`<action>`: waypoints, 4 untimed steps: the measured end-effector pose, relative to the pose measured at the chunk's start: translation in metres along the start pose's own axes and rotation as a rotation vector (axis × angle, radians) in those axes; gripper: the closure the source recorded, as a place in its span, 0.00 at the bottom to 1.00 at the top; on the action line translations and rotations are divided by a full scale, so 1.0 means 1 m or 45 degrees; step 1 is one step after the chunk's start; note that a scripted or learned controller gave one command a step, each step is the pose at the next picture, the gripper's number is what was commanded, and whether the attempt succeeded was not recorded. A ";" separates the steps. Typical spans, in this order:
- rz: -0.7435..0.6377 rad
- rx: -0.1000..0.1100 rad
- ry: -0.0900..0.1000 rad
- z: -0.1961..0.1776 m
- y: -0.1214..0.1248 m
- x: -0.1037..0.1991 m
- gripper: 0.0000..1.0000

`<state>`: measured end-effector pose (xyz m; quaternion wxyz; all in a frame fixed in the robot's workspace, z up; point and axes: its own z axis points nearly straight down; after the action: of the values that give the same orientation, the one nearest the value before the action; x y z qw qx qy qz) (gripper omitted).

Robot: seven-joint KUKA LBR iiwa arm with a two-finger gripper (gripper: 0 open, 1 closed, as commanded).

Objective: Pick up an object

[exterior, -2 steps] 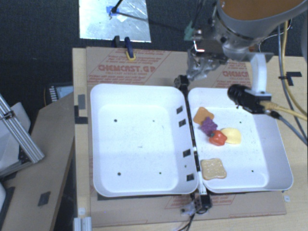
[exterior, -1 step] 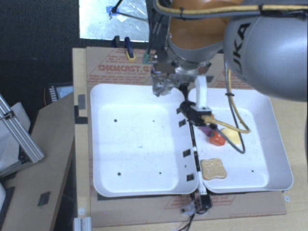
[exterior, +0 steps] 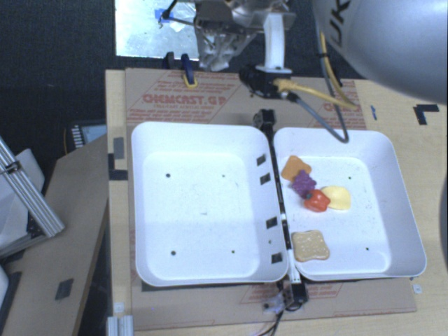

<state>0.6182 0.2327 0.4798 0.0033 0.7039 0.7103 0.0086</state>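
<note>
Claw point(exterior: 218, 51) hangs blurred beyond the bins' far edge, its opening impossible to tell

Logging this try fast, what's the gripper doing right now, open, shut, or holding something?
Gripper: cannot be told. It hangs above the bench's far edge, beyond the left bin, and blur hides it.

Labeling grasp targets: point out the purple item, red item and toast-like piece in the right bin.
purple item point(exterior: 304, 183), camera view, its centre.
red item point(exterior: 316, 200), camera view, its middle.
toast-like piece point(exterior: 310, 245), camera view, its flat top face.
</note>
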 end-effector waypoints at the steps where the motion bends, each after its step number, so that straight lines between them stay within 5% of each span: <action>1: 0.018 0.010 -0.008 -0.050 -0.041 -0.077 1.00; 2: 0.007 0.018 -0.007 -0.058 -0.080 -0.082 1.00; 3: -0.001 0.020 -0.007 -0.055 -0.040 -0.006 1.00; 4: 0.010 0.022 -0.008 -0.058 -0.109 -0.042 1.00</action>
<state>0.5083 0.1896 0.5357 -0.0006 0.7066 0.7076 0.0004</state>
